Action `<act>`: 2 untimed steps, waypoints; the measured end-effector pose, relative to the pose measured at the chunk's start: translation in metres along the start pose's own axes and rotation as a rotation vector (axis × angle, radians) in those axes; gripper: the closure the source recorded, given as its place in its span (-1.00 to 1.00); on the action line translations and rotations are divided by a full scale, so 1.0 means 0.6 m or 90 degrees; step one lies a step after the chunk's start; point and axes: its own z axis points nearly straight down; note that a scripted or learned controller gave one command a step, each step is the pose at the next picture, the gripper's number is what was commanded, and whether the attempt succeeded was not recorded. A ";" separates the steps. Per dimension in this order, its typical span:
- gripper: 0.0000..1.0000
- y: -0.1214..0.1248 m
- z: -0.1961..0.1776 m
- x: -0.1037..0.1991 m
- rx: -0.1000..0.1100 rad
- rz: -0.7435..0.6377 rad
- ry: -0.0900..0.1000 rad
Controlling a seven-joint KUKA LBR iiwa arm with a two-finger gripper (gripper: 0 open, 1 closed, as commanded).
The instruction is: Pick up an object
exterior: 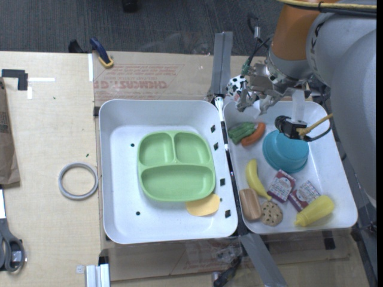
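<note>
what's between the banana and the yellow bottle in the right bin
In the camera view, two small red-and-white packets lie side by side between the banana and the yellow bottle, on the right bin's floor.

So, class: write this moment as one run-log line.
tool: above right bin far edge | carrot: lying below it | green tray: left bin

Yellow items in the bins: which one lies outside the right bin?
The flat yellow disc, in the left bin against the green plate's front edge. The banana and yellow bottle lie in the right bin.
</note>
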 end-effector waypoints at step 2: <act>1.00 -0.092 -0.027 0.058 0.003 0.020 -0.002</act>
